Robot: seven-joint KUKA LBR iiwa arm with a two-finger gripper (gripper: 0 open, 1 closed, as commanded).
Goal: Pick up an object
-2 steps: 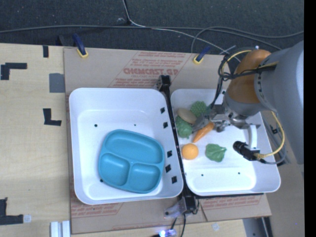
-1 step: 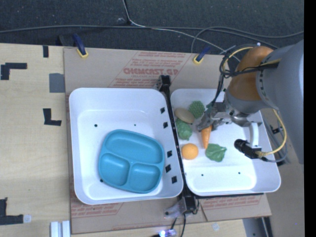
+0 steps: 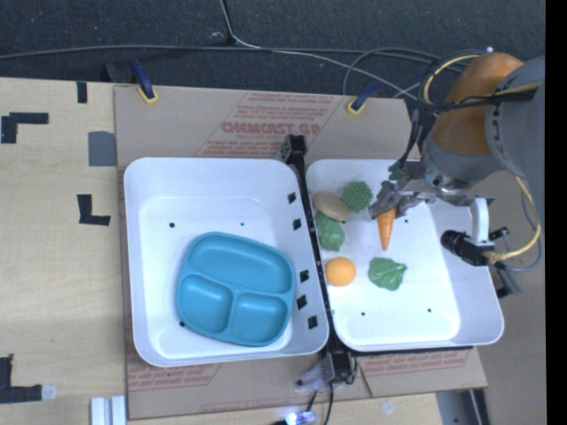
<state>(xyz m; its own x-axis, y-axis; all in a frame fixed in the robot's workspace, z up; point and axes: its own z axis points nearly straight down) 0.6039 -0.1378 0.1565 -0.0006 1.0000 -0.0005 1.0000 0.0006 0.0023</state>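
Carrot (image 3: 386, 229) hangs pinched at its top between the jaws (image 3: 391, 204); that thin grip could let it slip free.

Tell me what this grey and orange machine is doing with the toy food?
It is a robot arm reaching in from the right, filmed by one camera looking down from above. Its tool is over the right bin, right at the top of a toy carrot. I cannot tell whether it grips the carrot. Nearby lie a green broccoli, a tan potato, an orange ball and two green leafy pieces. The left bin holds a blue tray.
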